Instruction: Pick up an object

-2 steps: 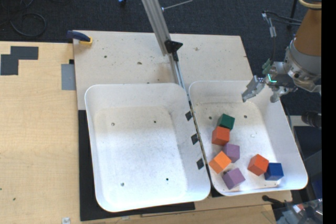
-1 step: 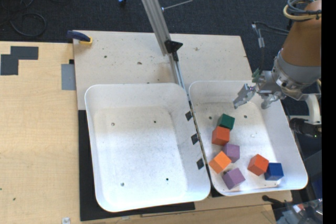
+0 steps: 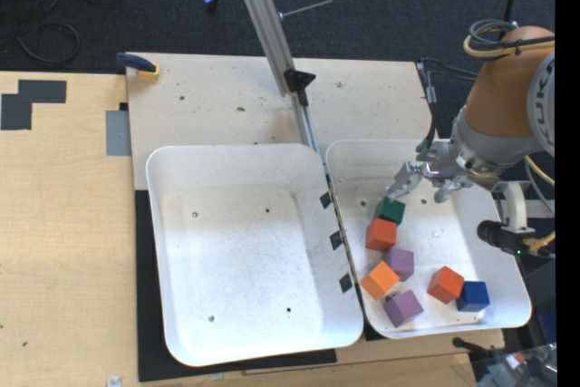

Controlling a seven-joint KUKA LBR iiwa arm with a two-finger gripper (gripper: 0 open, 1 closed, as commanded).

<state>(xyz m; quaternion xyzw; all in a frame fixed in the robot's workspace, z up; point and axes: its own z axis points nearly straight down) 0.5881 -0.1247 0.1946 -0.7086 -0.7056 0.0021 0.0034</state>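
the grey arm with its orange band reaches in from the right, over the right-hand shallow white bin. its two-finger gripper hangs above the upper part of that bin, with one dark finger slanting down and to the left toward the blocks; the fingers stand spread apart with nothing between them, so the gripper is open and holds nothing.

all the blocks lie in the right bin. the small green cube sits just below the tip of that slanting finger, very near it, though contact cannot be made out. directly beneath it, touching or nearly so, is a red-orange cube. further down come a light purple cube and, just to its lower left, an orange cube, the two pressed close. below them lies a second purple cube, tilted. apart to the right, near the bin's lower edge, a second red-orange cube sits against a blue cube.

the left-hand shallow white bin sits beside the right one, black clips along their shared edge. both rest on a pale speckled tabletop. a slanted aluminium rail rises from the tabletop's back, and a small blue and yellow clamp sits at its far left corner.
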